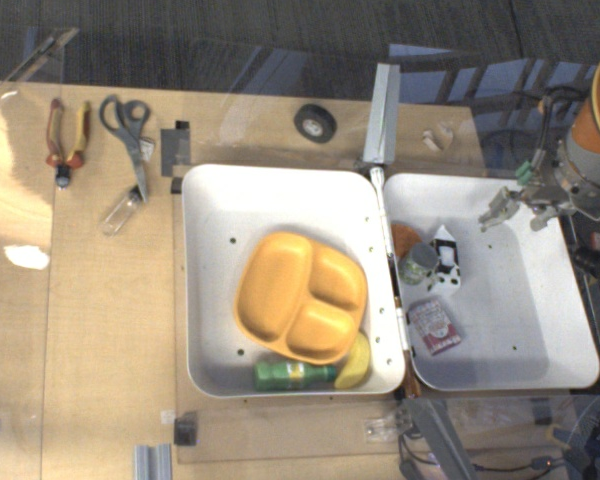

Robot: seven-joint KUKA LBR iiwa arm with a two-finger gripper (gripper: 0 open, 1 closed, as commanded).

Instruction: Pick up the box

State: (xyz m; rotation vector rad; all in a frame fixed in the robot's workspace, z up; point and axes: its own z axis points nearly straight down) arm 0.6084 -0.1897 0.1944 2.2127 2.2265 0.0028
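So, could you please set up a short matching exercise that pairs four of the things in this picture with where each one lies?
Things:
1. yellow tray
2. green bottle
3. small box
4. scissors

Places:
A. on the bench, left of both bins
B. in the right bin, near its front left corner
C. in the middle of the left bin
D. along the front wall of the left bin

Pairs: 1-C, 2-D, 3-B, 4-A
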